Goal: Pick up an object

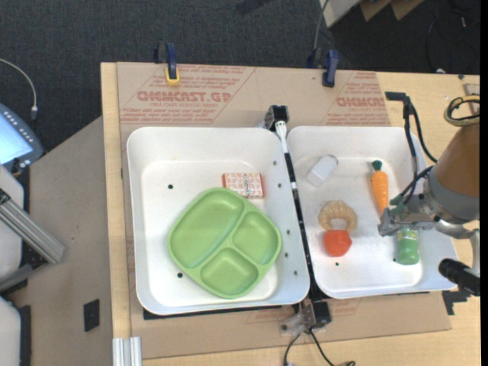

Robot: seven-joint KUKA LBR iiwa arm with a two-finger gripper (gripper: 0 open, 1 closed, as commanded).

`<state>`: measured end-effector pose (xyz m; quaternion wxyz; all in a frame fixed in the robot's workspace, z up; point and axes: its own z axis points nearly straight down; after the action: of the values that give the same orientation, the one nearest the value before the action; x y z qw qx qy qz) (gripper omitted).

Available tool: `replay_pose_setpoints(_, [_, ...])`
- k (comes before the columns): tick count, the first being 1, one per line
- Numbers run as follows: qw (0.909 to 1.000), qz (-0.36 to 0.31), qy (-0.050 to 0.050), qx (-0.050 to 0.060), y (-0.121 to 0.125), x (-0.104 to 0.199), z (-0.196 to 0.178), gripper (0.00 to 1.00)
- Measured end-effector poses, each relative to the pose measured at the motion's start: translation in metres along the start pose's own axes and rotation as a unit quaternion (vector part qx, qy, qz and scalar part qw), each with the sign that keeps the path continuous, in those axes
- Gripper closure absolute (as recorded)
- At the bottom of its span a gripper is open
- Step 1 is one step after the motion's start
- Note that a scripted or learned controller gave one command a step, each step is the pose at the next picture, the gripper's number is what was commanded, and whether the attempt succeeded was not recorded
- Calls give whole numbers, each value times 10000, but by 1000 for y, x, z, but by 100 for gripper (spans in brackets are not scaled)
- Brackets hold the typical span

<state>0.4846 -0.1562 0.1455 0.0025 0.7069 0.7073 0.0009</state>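
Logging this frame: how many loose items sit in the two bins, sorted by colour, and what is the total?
Green: 2, the divided plate in the left bin and the bottle under the gripper
Orange or red: 2, the carrot and the tomato-like piece
White: 1, the small block
Tan: 1, the ring
Pink printed: 1, the packet
Total: 7

Bright even overhead light, soft shadows (slight blur), white bins (145, 204) glaring.
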Motion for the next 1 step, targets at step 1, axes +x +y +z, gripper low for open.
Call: replay_pose_setpoints(1, [10000, -5, -3, -13, 8, -3, -62, 100])
